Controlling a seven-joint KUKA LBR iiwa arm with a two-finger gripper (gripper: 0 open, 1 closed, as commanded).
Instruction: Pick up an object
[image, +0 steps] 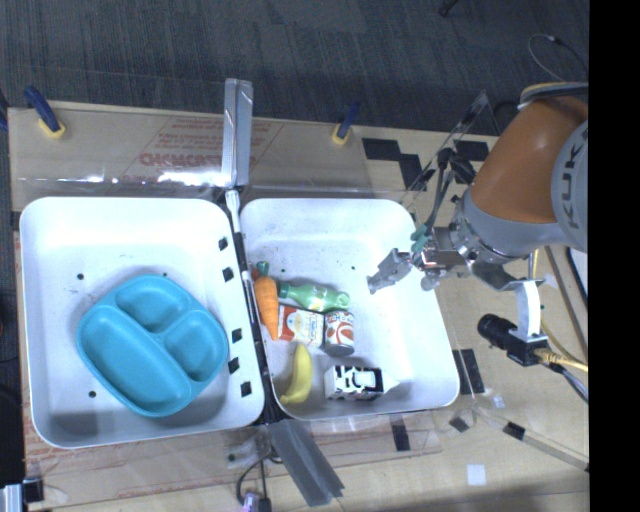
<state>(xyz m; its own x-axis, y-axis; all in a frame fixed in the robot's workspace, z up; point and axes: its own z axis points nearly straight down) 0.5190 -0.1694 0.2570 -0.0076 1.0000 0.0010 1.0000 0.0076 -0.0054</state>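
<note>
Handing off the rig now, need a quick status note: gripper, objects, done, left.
Gripper: above the right bin's right half, nothing seen between its fingers.
Objects: all in the right bin's left and front part: carrot, green bottle, juice carton, can, banana, black-and-white box. Blue tray lies in the left bin.
Done: nothing picked yet.
Left: descend on one object, grasp, lift.

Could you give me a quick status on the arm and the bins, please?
Hand above right bin, holding nothing. Carrot, green bottle, can, banana bunched at bin's left. Blue tray in left bin.
</note>
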